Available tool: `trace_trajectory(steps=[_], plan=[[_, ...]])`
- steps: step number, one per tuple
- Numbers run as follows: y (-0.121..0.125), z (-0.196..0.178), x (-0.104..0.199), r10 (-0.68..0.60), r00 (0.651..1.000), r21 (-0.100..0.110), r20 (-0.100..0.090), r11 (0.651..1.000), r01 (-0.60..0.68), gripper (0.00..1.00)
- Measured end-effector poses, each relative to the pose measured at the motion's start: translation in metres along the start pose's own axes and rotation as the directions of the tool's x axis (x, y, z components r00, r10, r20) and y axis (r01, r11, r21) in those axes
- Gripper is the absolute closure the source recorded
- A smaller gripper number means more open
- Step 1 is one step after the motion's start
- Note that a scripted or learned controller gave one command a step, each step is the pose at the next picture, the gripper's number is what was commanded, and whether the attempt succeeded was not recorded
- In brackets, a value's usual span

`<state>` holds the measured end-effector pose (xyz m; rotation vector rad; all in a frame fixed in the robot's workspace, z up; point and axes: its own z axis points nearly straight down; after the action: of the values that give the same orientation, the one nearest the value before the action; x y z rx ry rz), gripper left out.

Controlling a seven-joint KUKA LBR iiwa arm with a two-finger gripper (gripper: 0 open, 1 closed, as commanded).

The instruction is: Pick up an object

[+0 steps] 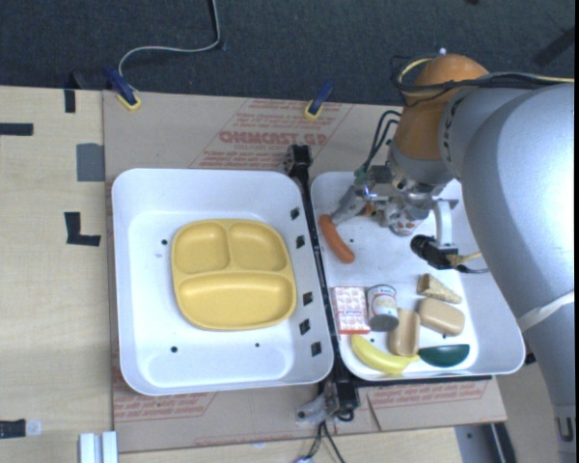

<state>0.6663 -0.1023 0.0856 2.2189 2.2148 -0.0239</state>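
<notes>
Metal jaws (398, 210) low in right bin (507, 340), aperture unclear.

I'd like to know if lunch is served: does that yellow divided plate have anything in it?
Empty. The yellow plastic divided plate lies flat in the left white bin, and all three compartments show only bare yellow surface.

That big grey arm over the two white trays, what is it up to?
The grey arm reaches in from the right over the right-hand bin, with its gripper low near the bin's far end. It is meant to pick something up. Toy food lies there: a sausage close to the gripper, then a banana, a small can and some bread pieces nearer the front. The left bin holds a yellow divided plate. I see nothing lifted yet.
</notes>
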Motion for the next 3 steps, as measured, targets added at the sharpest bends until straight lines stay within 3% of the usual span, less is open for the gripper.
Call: trace_trajectory(steps=[3], plan=[[0.0006, 0.0001, -0.0011, -0.001, 1.000, -0.002, -0.003, 1.000, 0.001, 0.00]])
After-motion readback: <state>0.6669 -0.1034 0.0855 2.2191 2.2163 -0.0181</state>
